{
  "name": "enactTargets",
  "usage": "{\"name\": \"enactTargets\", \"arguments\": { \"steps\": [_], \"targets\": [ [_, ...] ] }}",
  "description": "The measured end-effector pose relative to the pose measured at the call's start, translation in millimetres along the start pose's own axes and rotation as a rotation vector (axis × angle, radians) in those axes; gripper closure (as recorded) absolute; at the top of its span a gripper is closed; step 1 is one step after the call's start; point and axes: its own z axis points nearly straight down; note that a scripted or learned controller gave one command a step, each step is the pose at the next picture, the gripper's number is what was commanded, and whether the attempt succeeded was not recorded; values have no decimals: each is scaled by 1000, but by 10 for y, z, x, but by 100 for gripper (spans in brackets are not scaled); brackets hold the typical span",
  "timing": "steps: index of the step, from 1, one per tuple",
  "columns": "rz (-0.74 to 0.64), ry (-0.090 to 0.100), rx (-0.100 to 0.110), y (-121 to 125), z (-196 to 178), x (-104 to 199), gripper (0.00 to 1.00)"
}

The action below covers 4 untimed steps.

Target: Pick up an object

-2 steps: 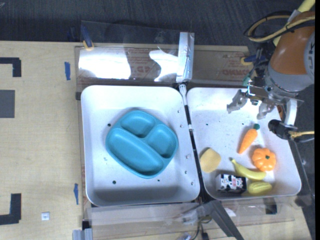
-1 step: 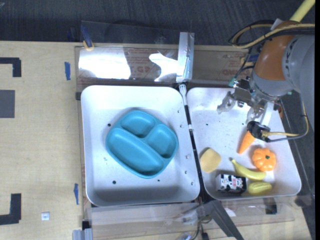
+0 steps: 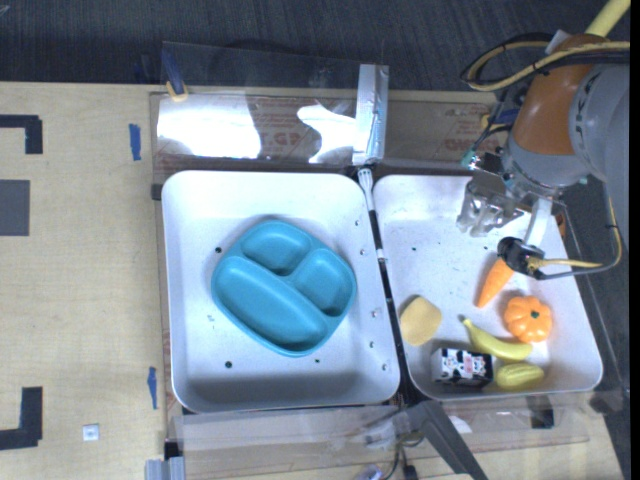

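Observation:
My gripper (image 3: 487,215) hangs over the upper part of the right bin (image 3: 430,218), open, with nothing between its fingers. Just below and right of it lies an orange carrot (image 3: 492,281). Further down are a small orange pumpkin (image 3: 528,319), a yellow banana (image 3: 496,344) and a yellow-green fruit (image 3: 519,374). A pale yellow round piece (image 3: 421,318) sits near the bin's left wall. Beside it, at the front, lies a black-and-white carton (image 3: 463,365).
The left bin (image 3: 190,218) holds a blue divided plate (image 3: 285,285). A clear plastic panel (image 3: 260,118) stands behind the bins. The arm's orange band (image 3: 550,108) and yellow cables (image 3: 575,262) cross the right bin's far right side. Bare wooden bench (image 3: 70,268) lies to the left.

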Motion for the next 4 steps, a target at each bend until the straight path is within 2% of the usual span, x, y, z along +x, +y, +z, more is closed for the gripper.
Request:
{"name": "enactTargets", "arguments": {
  "steps": [1,2,3,4],
  "targets": [
    [0,0,1,-2,6,-1,0],
    [93,-2,1,10,143,-725,0],
    [169,3,-9,-469,663,-944,0],
    [172,2,-11,-458,563,-949,100]
  ]
}}
